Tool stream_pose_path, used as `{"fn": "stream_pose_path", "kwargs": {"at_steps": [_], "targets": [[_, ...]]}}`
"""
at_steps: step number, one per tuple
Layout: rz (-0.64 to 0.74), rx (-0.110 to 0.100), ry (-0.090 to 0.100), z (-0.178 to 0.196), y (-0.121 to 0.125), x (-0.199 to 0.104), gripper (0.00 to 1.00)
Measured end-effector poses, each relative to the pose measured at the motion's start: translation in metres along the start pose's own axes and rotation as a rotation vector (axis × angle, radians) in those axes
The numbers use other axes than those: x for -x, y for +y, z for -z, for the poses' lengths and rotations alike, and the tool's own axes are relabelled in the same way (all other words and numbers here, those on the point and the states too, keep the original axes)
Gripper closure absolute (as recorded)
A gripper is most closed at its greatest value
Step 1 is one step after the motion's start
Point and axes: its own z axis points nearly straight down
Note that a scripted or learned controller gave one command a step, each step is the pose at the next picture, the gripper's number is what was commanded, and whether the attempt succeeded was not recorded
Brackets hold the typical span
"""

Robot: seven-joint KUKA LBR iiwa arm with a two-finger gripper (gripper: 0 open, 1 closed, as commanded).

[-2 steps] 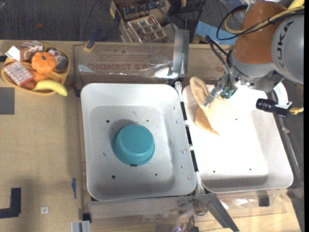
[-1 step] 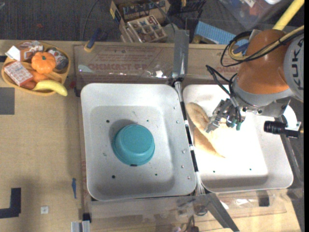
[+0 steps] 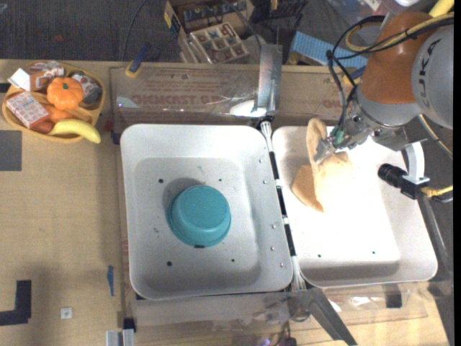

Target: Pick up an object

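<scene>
A tan, floppy piece like a cloth or flat bread (image 3: 311,182) hangs in the right bin (image 3: 374,244), near its left wall. Its upper part is bunched up around my gripper (image 3: 332,143), which is shut on it at the bin's back. The lower end droops toward the bin floor. A teal bowl (image 3: 200,215) lies upside down in the middle of the left bin (image 3: 144,164), apart from the gripper.
The ridge between the two bins (image 3: 279,200) runs just left of the tan piece. A black cylinder on the arm (image 3: 395,174) hangs over the right bin's right side. A basket of toy food (image 3: 50,103) sits on the bench at far left.
</scene>
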Motion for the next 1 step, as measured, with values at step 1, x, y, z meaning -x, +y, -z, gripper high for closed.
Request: {"fn": "stream_pose_path", "kwargs": {"at_steps": [1], "targets": [[0.148,0.001,0.000,0.0113,0.0405,0.0115,1.00]]}}
